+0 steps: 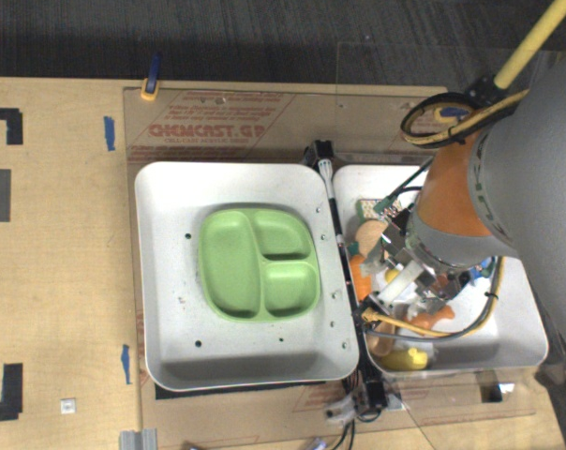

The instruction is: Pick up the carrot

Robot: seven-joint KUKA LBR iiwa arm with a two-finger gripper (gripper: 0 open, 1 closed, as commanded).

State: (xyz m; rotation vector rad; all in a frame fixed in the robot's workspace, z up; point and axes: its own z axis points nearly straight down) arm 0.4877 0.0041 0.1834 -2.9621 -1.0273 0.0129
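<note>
In the right bin (522, 331), an orange carrot (357, 277) lies near the left wall, mostly covered by the arm. My gripper (396, 295) hangs low over the bin's left half, just right of the carrot's visible part. Another orange patch (433, 319) shows under the gripper's right side; I cannot tell whether it belongs to the same carrot. The grey arm with its orange band (449, 204) hides most of the bin's middle.
A beige rounded item (368, 237) lies above the carrot, and a yellow item (411, 356) sits at the bin's front. The left bin (166, 298) holds a green divided plate (260, 262). A black divider (339, 251) runs between the bins.
</note>
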